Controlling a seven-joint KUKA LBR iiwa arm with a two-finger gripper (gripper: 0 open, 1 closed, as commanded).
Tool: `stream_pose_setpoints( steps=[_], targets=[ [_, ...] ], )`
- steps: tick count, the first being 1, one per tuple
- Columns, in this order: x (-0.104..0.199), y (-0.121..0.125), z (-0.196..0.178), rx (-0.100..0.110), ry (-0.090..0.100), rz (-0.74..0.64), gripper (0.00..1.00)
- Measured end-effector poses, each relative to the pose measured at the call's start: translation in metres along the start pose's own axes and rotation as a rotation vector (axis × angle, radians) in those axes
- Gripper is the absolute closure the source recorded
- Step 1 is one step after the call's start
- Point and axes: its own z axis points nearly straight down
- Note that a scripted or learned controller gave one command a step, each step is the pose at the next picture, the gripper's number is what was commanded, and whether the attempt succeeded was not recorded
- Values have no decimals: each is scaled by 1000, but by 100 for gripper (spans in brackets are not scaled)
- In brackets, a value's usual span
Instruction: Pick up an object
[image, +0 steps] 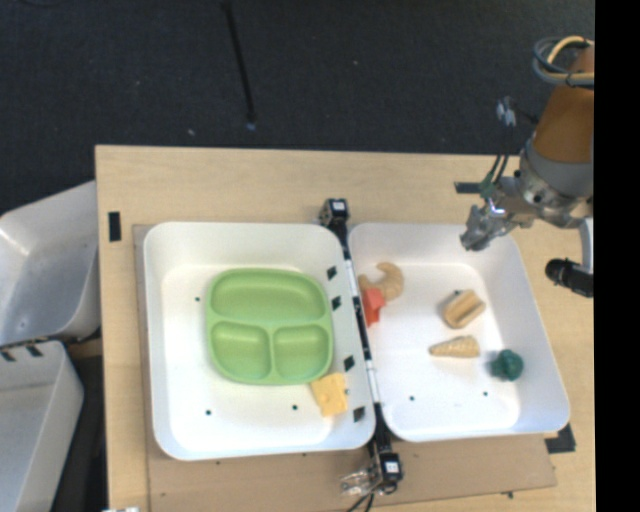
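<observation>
Right bin (540, 400): bread piece (462, 308) below end effector (483, 228).

The tool (480, 232) hangs over the right bin's (535, 395) far edge, apart from the bread pieces (462, 308) and green ball (507, 365) lying inside it.

Objects we count in the two bins:
- Green divided plate (269, 325), three compartments, flat in the left bin.
- Yellow cheese-like wedge (330, 394), just off the plate's near right corner.
- Tan curved piece (388, 279), right bin, by the dividing wall.
- Red piece (372, 304), touching it below.
- Tan bread-like block (463, 308), mid-bin.
- Pale cone-shaped piece (455, 347), lying flat just below.
- Dark green lump (507, 365), near the right wall.
</observation>
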Motion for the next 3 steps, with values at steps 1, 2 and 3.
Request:
stream_pose_setpoints(
  steps=[1,2,3],
  targets=[
    [40,-17,-6,2,1,-8,100],
    [91,-21,-8,3,2,-10,100],
    [143,-38,-18,2,2,-11,100]
  ],
)
